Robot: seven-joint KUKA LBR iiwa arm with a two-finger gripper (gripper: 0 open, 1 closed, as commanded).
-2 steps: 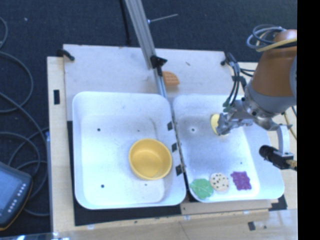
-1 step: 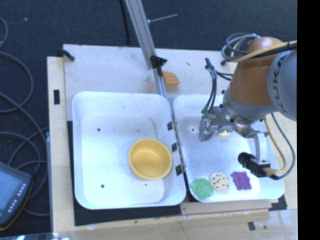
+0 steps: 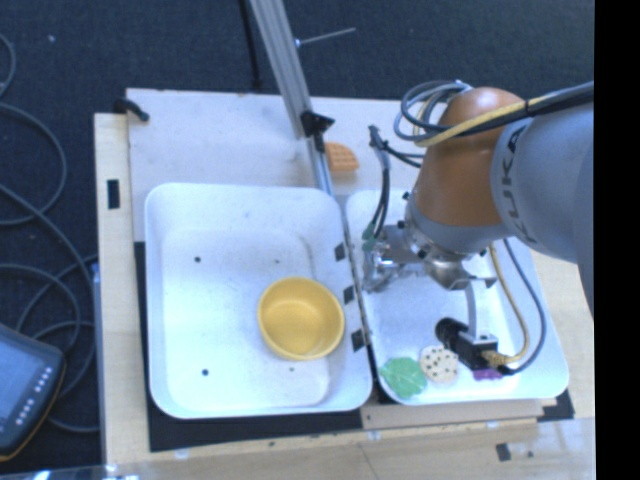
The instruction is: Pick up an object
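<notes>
A yellow bowl (image 3: 300,317) sits upright in the left bin (image 3: 200,268), near that bin's right wall. In the right bin (image 3: 540,368), at its front left corner, lie a flat green piece (image 3: 402,375) and a pale round cookie-like piece with dark dots (image 3: 438,364), side by side. A small purple thing (image 3: 487,373) peeks out just right of them. My gripper (image 3: 377,266) hangs low at the right bin's left wall, close to the divide between the bins, well behind the green piece. The arm's wrist covers much of the right bin.
An orange object (image 3: 342,158) lies on the bench behind the bins, next to a slanted metal rail (image 3: 285,58). The left bin's floor around the bowl is bare white.
</notes>
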